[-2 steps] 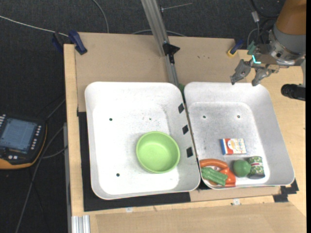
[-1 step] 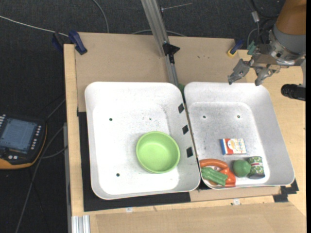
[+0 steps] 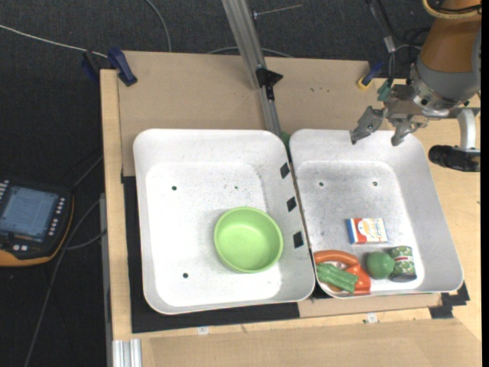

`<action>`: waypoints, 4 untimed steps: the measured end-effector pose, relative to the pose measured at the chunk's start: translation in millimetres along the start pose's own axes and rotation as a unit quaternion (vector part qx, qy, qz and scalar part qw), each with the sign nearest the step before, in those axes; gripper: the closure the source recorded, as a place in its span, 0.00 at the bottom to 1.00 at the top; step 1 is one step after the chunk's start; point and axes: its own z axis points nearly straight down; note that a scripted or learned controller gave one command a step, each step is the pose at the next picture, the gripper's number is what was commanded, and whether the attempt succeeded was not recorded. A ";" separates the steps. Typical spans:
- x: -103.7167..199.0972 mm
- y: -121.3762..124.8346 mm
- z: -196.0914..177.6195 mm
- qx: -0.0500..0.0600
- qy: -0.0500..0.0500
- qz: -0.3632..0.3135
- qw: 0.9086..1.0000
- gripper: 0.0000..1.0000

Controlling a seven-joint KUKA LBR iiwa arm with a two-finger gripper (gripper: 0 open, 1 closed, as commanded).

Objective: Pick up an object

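Observation:
My gripper (image 3: 380, 131) hangs open over the far rim of the right bin (image 3: 428, 197), its two fingers spread with nothing between them. Well nearer the front of that bin lie a small white, blue and orange box (image 3: 366, 230), a green ball (image 3: 378, 264), a small dark green can (image 3: 403, 263) and an orange and green toy (image 3: 338, 273) at the front left corner. A green bowl (image 3: 247, 239) sits in the left bin (image 3: 153, 205), towards its front right.
A slanted metal post (image 3: 248, 44) runs from the top of the view down to the gap between the bins. A blue clamp (image 3: 121, 66) grips the bench's far left corner. A handheld pendant (image 3: 30, 220) lies on the floor at left.

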 end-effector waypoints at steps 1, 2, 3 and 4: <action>-0.1 -2.6 62.9 0.001 0.000 0.000 1.000 0.00; 4.0 -7.8 124.2 0.001 0.000 0.000 1.000 0.00; 3.8 -6.0 110.0 -0.003 0.000 0.000 1.000 1.00; 0.3 -9.0 48.3 -0.004 0.000 0.000 1.000 1.00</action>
